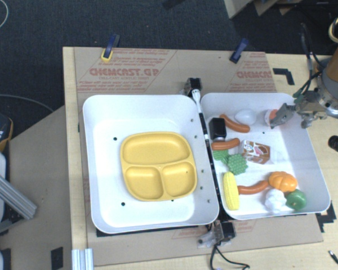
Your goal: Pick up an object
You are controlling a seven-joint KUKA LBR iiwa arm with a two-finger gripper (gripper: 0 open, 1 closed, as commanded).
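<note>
The right bin (307, 145) holds several toy foods: a white egg (245, 117), a sausage (235, 124), a black block (217, 128), a second sausage (225, 145), a green leafy piece (236, 163), a brown and white packet (257, 151), a corn cob (230, 190), a third sausage (252, 188), an orange pepper (283, 180), a white garlic (274, 201) and a green pepper (296, 199). My gripper (296, 117) hovers over the bin's far right part, fingers spread and nothing between them. A small red piece (272, 116) lies just left of its left finger.
The left bin (98, 151) holds a yellow divided tray (158, 165). A black divider (203, 134) runs between the bins. Blue clamps (109, 46) (238, 50) pin the board at the back. Cables hang near the arm (332, 89) on the right.
</note>
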